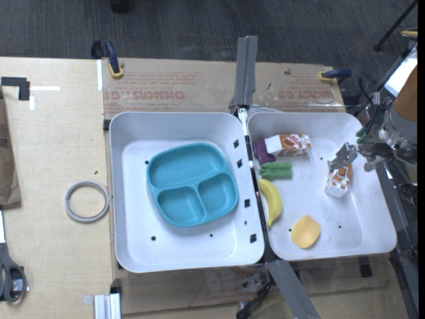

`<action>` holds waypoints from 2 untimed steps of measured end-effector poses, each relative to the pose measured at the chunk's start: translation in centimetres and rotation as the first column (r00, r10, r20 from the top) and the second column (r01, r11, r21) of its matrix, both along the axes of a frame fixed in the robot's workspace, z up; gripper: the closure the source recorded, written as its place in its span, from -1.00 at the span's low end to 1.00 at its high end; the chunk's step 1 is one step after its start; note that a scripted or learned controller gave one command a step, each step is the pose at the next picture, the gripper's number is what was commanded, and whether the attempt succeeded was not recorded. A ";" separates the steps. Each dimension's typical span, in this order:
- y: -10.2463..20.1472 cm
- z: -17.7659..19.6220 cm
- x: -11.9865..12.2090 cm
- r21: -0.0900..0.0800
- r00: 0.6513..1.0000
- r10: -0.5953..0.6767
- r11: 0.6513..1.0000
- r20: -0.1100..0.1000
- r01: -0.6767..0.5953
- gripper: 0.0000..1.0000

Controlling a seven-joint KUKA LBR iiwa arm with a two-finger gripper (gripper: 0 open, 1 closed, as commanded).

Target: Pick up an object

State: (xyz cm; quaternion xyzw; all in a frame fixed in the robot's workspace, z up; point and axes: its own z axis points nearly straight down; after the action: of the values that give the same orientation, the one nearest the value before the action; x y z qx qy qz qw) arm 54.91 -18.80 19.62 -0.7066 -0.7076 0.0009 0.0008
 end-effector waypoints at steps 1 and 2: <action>-3.5 -3.7 8.2 -0.002 0.993 0.120 0.993 0.002 -0.120 -1.00; -0.3 -6.9 1.1 -0.002 0.984 0.180 0.984 0.004 -0.180 -1.00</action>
State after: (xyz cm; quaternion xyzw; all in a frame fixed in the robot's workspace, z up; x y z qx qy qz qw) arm 56.03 -19.11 12.70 -0.6398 -0.7685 -0.0001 -0.0012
